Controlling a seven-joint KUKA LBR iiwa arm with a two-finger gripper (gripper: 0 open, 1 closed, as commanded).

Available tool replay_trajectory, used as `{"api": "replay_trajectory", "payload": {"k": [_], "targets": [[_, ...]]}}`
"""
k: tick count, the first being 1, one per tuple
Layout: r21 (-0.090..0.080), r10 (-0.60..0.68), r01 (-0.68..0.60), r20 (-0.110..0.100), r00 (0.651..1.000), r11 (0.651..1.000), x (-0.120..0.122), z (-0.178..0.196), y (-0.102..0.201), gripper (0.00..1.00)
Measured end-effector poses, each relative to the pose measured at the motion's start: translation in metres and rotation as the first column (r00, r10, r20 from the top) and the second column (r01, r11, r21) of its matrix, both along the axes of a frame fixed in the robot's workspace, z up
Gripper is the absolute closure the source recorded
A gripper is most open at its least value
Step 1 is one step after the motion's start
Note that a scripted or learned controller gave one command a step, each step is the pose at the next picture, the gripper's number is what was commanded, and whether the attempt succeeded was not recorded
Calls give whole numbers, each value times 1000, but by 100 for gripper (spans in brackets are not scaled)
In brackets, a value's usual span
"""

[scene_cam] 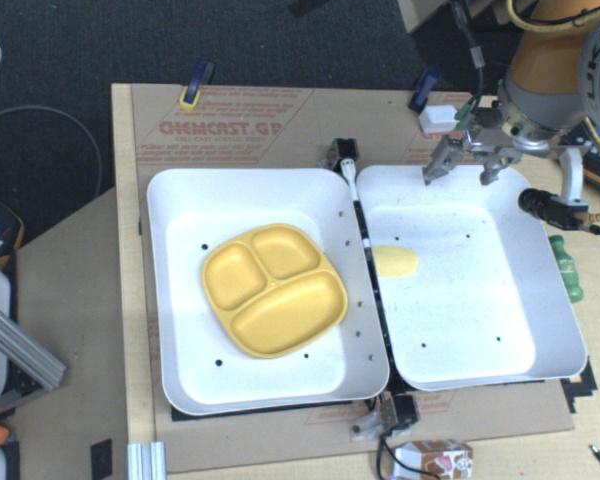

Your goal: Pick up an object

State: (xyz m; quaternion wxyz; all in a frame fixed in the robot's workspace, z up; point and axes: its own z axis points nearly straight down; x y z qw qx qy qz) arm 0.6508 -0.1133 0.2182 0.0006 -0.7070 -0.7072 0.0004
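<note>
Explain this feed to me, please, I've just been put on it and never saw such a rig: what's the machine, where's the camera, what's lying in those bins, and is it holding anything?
The picture comes from one fixed camera above the bench, looking down at a slant. The machine is a single robot arm, grey with an orange band, reaching in from the right of the view. Its gripper, with two jaws pointing down, hangs over the far edge of the right bin. The jaws stand apart with nothing between them, so it holds nothing.

Two shallow white bins sit side by side on a brown board. The left bin holds a yellow divided plate with three compartments, lying flat. In the right bin, a small pale yellow object lies close to the wall nearest the left bin; I cannot tell what it is. The job is to pick up an object, and none is lifted yet.
</note>
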Motion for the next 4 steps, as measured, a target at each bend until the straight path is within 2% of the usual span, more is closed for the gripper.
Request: {"api": "replay_trajectory", "payload": {"k": [1,2,3,4], "targets": [[3,6,-6,9,1000,1000,-103,104,63,0],[5,12,-12,20,1000,1000,-159,240,141,0],[-1,2,-2,6,1000,1000,-157,241,136,100],[0,4,-4,-5,1000,1000,-172,203,167,100]]}}
